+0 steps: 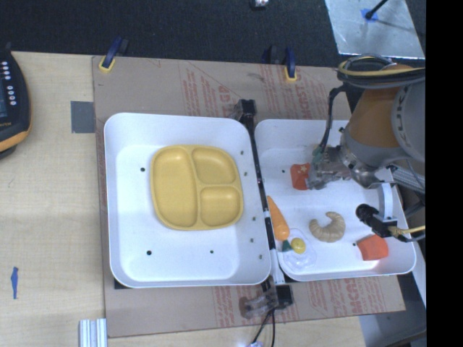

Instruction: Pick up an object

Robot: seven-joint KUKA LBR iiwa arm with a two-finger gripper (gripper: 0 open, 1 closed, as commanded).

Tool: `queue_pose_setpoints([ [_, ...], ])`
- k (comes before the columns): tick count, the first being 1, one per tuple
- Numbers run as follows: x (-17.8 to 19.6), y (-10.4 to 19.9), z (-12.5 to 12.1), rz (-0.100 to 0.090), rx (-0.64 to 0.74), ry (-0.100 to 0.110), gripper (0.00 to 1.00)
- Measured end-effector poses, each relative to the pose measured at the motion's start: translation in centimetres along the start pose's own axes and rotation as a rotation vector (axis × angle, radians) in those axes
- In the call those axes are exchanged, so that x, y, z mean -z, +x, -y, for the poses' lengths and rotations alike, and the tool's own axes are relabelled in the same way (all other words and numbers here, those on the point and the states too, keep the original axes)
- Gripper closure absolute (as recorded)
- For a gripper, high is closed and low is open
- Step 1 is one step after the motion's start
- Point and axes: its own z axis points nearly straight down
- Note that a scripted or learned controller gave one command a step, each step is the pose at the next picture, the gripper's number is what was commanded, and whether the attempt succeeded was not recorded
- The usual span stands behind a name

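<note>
The left bin (119, 266) carries a yellow divided plate (195, 186) lying flat near its middle, well apart from anything the arm is working on. Along the wall where the two bins meet lies a toy carrot (278, 220), slanted, with a small yellow-and-green piece (296, 246) just beside its lower end on a clear lid-like disc. Further right, on the floor of the right bin (405, 266), a tan croissant-shaped toy (329, 227) sits alone, and an orange-red block (373, 247) lies near the lower right corner beside a black fitting. The gripper (323, 170) is low in the upper part of that bin, just beside a small red-orange piece (299, 176), which looks like the object it is going for (the two seem to touch, though I cannot tell for sure), and whether the gripper is released or clenched cannot be told from this slant. To do this step well, I judge the tool should be centred squarely over the red-orange piece before closing, since a grasp taken from one side would likely nudge it toward the dividing wall, and the lift should be straight up.
</note>
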Motion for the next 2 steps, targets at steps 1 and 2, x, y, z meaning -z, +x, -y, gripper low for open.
queue_pose_setpoints([
  [1,0.0,0.0,0.0,0.001,0.001,0.000,0.00],
  [2,-1.0,1.8,-4.2,0.000,0.004,-0.006,0.00],
])
